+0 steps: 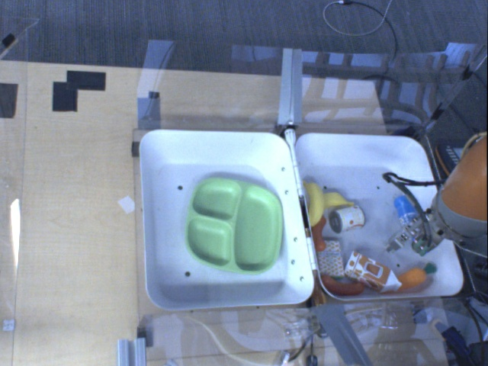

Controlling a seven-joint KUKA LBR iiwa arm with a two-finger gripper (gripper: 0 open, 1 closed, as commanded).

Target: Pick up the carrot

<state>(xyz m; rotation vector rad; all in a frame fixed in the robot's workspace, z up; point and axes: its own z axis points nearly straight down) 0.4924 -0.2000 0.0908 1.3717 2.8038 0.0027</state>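
While the arm (469, 197) reaches into the right bin (358, 147) from the right, the carrot (414, 278) lies untouched on the bin floor near the front right corner, orange body with a small green tip pointing right. It sits just beside a small printed carton (370, 272), and I cannot tell whether the two are touching.

My hand (412, 235) hovers just behind the carrot, close to it, next to a blue object (404, 207). Nothing orange shows between its tips. Whether the hand is spread or pressed together I cannot tell; the metal parts are too small and cluttered.

Other contents of the right bin: a banana (320, 199) along the left wall, a tin can (347, 218) on its side, a dark red item (341, 286) along the front edge. Left bin (164, 204) holds a green divided tray (235, 224).

Progress judgement: approach roughly made, grasp not done. Remaining: bring the hand over the carrot, descend, close, lift clear. Risk: the carton crowds the carrot's left end.
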